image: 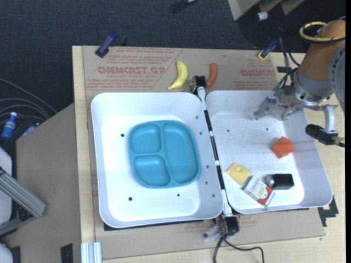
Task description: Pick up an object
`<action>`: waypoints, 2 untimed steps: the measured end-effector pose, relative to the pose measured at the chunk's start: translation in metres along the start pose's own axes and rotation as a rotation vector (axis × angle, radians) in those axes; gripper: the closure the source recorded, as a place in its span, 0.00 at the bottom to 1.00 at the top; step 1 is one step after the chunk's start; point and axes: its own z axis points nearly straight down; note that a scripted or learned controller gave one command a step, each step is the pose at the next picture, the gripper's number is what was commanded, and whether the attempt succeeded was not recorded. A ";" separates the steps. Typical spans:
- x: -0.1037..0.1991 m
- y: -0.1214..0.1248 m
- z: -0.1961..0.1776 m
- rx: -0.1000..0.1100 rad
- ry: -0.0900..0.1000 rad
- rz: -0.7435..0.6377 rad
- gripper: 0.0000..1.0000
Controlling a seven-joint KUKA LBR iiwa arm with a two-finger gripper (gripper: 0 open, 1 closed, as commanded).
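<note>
The right bin [307,201] holds an orange-red block [282,147], a yellow cheese wedge [238,173], a black block [283,181] and a small white-and-red packet [256,190]. My gripper [272,113] hovers over the bin's far part, up and to the left of the orange-red block. Its grey fingers are spread open, with nothing between them. The arm comes in from the upper right.
A blue divided plate [163,153] lies in the left bin [109,114]. A yellow banana [179,75] and an orange toy [211,74] rest on the bench behind the bins. A black divider strip [211,141] runs between the bins.
</note>
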 end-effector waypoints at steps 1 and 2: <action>-0.003 0.001 -0.011 -0.013 -0.012 -0.002 1.00; 0.000 0.002 -0.010 -0.009 -0.006 -0.003 0.00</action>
